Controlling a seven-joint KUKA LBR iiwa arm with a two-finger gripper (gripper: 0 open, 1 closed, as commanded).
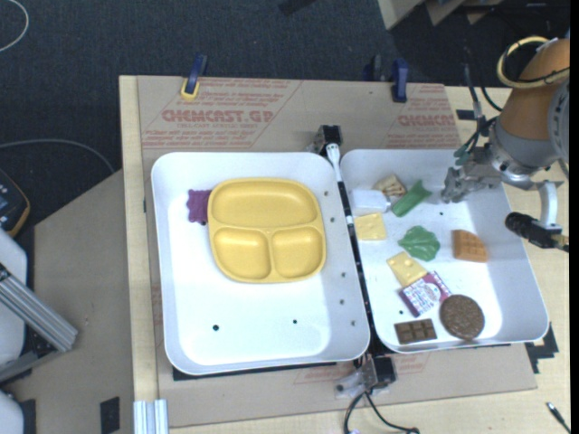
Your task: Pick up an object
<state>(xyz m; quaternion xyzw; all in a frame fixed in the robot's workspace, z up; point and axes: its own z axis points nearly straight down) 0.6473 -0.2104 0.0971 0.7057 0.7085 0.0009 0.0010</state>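
Note:
The right bin [516, 242] holds several toy foods. A tan cracker [391, 186], a green pickle [409, 199] and a white piece [365, 199] lie near its far left. Further forward are two yellow cheese pieces [370, 227] [406, 268], a green leaf [419, 242] and an orange toast square [469, 245]. A purple packet [424, 293], a round brown cookie [462, 316] and a chocolate bar [415, 332] lie at the front. My gripper [453, 188] hangs low over the bin's far right part, just right of the pickle, with nothing visibly in it.
The left bin [181, 269] holds a yellow divided plate [267, 229] with a purple item [197, 205] at its left edge. A black divider bar [348, 233] runs between the bins. The grey arm [529, 125] comes in from the right over the bin's far corner.

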